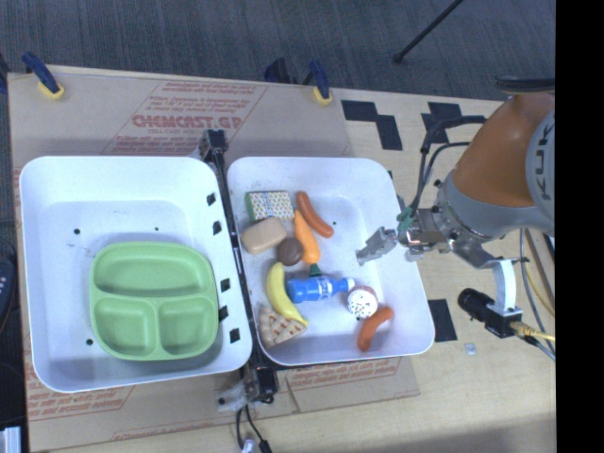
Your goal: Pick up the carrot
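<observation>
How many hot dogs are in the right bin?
2. One hot dog lies near the bin's top, right of the carrot; the other hot dog sits at the bottom right corner. More could be hidden underneath.

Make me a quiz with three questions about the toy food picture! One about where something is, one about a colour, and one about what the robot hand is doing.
1. Where is the carrot?
A. on the green tray
B. in the right bin
C. on the floor

2. What colour is the divided tray?
A. green
B. red
C. blue

3. What is the gripper doing with the carrot?
A. holding it
B. pressing on it
C. staying apart from it

Answers:
1. B, it lies in the right bin beside a sausage.
2. A, the tray in the left bin is light green.
3. C, the gripper sits to the carrot's right with white bin floor between them.
</observation>
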You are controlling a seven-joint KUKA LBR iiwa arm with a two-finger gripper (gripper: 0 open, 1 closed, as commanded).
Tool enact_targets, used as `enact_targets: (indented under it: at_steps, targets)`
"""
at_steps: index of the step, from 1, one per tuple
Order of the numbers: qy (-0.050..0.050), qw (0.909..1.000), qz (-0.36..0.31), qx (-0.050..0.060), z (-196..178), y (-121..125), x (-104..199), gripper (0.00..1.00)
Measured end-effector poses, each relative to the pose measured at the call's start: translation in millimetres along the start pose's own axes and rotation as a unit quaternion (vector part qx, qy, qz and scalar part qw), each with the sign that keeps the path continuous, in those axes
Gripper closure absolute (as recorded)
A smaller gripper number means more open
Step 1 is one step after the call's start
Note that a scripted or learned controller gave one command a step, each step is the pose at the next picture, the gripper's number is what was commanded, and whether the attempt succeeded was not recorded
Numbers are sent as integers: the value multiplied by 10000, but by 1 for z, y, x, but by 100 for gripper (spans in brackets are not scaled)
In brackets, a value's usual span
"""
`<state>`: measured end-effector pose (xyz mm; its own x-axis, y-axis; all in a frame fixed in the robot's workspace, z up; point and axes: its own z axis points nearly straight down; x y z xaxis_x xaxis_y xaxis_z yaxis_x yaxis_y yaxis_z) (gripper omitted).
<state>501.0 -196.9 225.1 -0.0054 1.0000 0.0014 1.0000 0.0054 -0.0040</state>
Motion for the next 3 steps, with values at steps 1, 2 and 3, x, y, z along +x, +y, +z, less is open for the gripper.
enact_targets:
  at_steps: [1, 2, 3]
  targets:
    - [-9, 9970, 770, -46, 114, 64, 19, 0]
    - [5, 9678, 2515, -1, 134, 80, 72, 0]
    - [11, 9686, 2487, 18, 124, 80, 72, 100]
